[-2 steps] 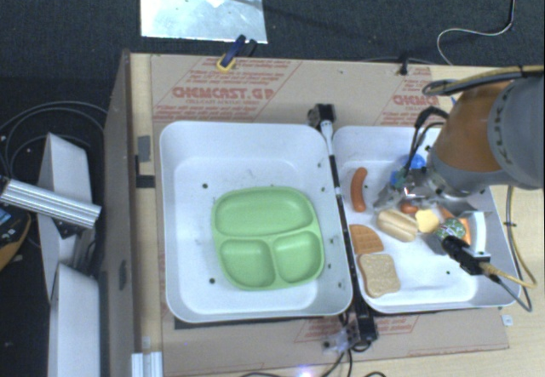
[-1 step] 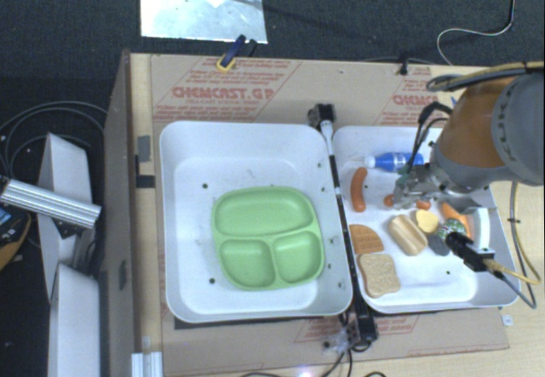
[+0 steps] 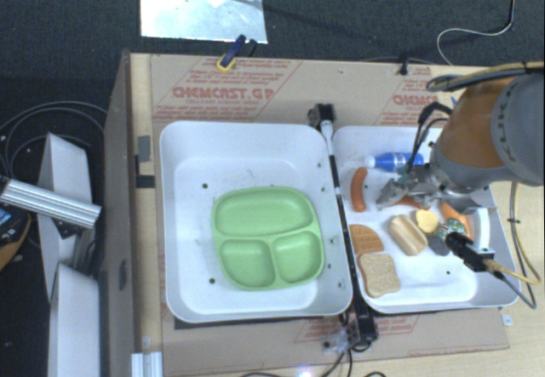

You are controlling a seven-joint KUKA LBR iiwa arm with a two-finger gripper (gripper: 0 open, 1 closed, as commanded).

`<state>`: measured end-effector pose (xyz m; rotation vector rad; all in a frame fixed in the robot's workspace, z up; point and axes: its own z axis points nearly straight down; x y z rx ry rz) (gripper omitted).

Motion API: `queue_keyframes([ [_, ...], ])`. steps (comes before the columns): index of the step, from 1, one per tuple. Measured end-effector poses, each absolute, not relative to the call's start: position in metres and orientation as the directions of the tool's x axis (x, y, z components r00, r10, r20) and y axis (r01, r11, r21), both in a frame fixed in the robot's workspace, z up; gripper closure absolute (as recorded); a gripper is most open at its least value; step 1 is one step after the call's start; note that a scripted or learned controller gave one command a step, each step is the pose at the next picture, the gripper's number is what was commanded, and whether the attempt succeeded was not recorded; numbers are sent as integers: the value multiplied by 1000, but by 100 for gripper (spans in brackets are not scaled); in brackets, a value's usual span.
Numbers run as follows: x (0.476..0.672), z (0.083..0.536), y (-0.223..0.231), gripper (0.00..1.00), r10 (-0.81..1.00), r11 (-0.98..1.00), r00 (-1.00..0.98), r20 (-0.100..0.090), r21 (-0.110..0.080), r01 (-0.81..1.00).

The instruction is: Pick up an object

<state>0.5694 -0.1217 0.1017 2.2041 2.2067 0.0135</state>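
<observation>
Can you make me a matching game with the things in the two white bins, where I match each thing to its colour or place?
Things:
1. divided plate
2. sausage
3. slice of bread
4. water bottle

Clues:
A. red, lying near the right bin's left wall
B. green, alone in the left bin
C. clear with a blue label, at the far side of the right bin
D. tan, at the near left corner of the right bin

Pairs: 1-B, 2-A, 3-D, 4-C
</observation>
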Motion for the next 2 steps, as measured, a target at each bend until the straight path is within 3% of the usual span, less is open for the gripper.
queue_keyframes([
  [1, 516, 84, -98, 0, 1000, 1, -1, 0, 1, 1000],
  [2, 517, 95, -98, 100, 1000, 2, -2, 0, 3, 1000],
])
